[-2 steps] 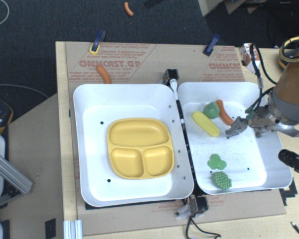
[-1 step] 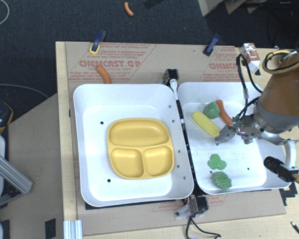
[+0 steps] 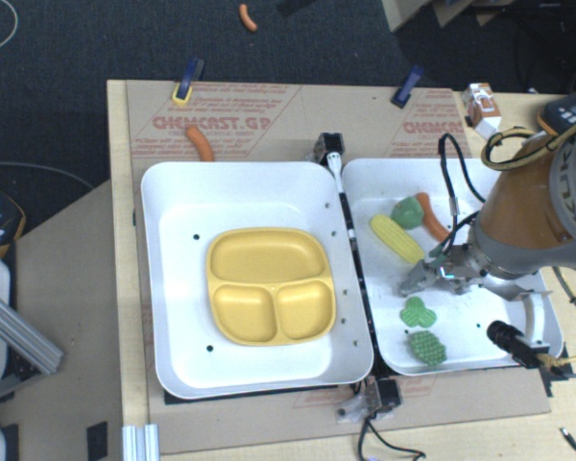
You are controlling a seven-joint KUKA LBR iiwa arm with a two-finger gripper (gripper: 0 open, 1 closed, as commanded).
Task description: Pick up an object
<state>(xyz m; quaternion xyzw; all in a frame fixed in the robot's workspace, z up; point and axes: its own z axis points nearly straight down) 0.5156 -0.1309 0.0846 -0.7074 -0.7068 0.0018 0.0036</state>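
- Your claw [image 3: 424, 275] sits low in the right bin [image 3: 547, 349], fingers look spread, nothing between them, though it's blurry
- Nearest object: corn cob [image 3: 396, 239] just beside it; green toy [image 3: 418, 312] below
- Centre over one piece, then close

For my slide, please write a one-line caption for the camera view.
Arm's end effector low in the right bin near a toy corn cob; yellow divided tray in the left bin.

Bright, even overhead light, white bins [image 3: 163, 257] near overexposure, soft shadows, slight blur, dim floor [image 3: 77, 27] far off.
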